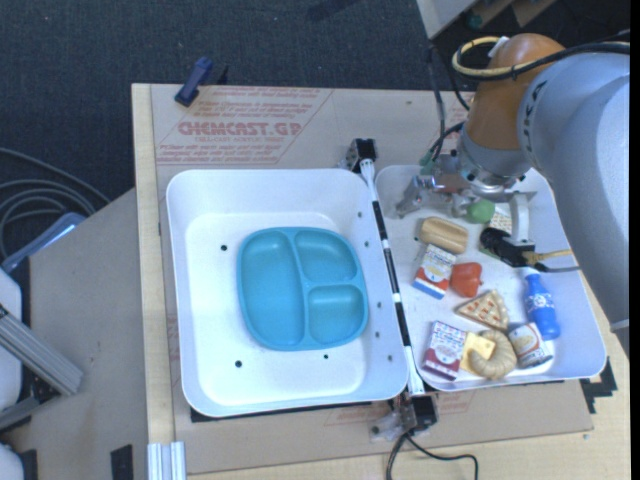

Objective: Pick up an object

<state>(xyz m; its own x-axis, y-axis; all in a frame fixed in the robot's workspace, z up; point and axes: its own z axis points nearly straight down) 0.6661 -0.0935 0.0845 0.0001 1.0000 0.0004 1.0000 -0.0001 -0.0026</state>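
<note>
I am reaching in from the right with my arm (590, 158), and my gripper (478, 196) is hanging low over the far end of the right bin (580, 363). I cannot tell how it is set or whether it is gripping something.

A small green thing (482, 210) is lying just beside the gripper. A tan roll (443, 234) is resting a little nearer to the camera. Below it a red and white packet (434, 271) is touching a red piece (466, 279). A waffle slice (484, 309), a blue bottle (540, 305), a second packet (446, 349) and a bagel (493, 359) are lying at the near end of this bin.

In the left bin (200, 368) a blue divided tray (300, 288) is sitting flat.
</note>
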